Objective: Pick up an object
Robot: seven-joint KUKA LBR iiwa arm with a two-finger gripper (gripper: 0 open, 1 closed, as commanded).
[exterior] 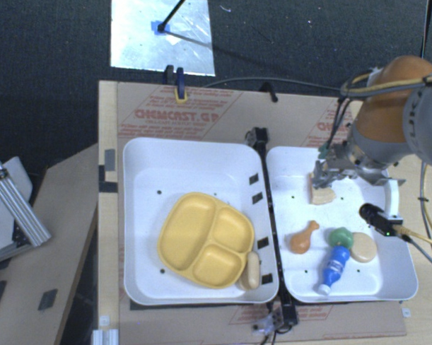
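Just gripper (322,175) over tan piece (322,195) (touching)

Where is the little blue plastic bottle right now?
The blue plastic bottle with a white cap lies in the right-hand white bin, near its front edge, just below the green toy and right of the orange drumstick-shaped toy.

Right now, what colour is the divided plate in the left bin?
Yellow. The divided plate shows clearly in the camera view, lying in the left bin.

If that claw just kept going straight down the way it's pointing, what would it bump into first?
Most likely the tan flat piece lying in the right bin: the gripper points down right over it. How much height separates them is unclear from this slanted view.
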